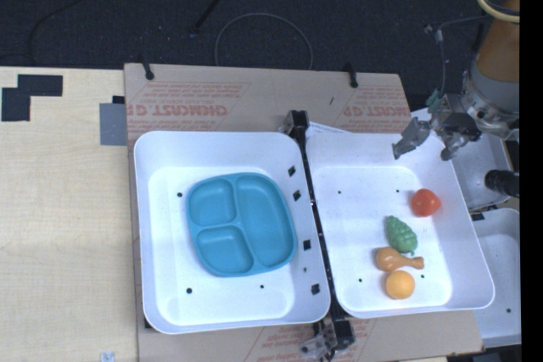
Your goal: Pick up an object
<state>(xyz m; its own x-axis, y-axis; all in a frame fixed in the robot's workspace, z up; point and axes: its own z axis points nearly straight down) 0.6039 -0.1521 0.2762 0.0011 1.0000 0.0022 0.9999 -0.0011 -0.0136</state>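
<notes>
Four toys (pixel 401 246) below spread fingers (pixel 431 140), apart

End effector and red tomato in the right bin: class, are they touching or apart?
Apart. The camera view shows the end effector above the bin's far right corner, with bare white floor between it and the red tomato.

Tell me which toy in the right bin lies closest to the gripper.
The small red round toy. It sits highest in the right white bin, just below the gripper, while the green, orange drumstick-shaped and round orange toys lie farther down.
</notes>
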